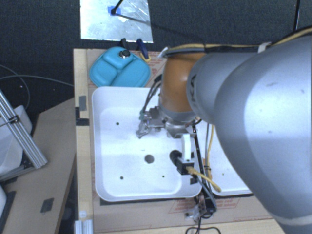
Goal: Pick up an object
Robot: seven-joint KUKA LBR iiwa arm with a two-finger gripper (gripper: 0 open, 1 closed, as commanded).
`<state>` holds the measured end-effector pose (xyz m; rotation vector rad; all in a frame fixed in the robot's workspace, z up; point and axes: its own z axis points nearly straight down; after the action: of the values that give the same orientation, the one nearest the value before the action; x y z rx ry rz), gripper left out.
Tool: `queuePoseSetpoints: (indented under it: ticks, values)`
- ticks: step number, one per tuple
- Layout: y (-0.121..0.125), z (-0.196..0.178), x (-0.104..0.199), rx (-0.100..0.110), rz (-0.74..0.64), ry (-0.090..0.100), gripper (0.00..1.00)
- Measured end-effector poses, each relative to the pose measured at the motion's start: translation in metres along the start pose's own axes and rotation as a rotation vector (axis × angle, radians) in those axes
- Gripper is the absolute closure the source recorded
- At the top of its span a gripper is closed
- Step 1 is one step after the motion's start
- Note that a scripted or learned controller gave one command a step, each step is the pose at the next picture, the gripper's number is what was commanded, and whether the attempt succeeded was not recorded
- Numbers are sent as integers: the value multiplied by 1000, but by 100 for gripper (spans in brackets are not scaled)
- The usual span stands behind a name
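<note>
My gripper (144, 126) hangs low over the middle of the left white bin (109, 145), under the orange band (178, 84) of the arm. The grey arm covers the right side of the view and most of the right bin (228, 178). A small dark round spot (149, 159) lies on the left bin's floor, just below and slightly right of the gripper; I cannot tell whether it is an object or a hole. Nothing is visibly held at the gripper.
A light blue plastic item (119, 68) rests on the bench behind the left bin. A shiny metal sheet (116, 11) lies farther back. Cables and a black fitting (178, 160) hang from the arm over the bin's right wall. An aluminium frame (19, 135) stands at the left.
</note>
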<state>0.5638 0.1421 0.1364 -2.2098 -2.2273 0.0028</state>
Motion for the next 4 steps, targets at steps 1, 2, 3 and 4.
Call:
queuePoseSetpoints:
  ticks: [1, 2, 3, 4]
  values:
    - [-9, 4, 77, -5, -2, 1, 0]
    - [-8, -7, 72, -6, 4, 0, 100]
    - [-73, -10, 62, 1, 9, -2, 100]
    - [-24, 55, 94, -7, 3, 0, 100]
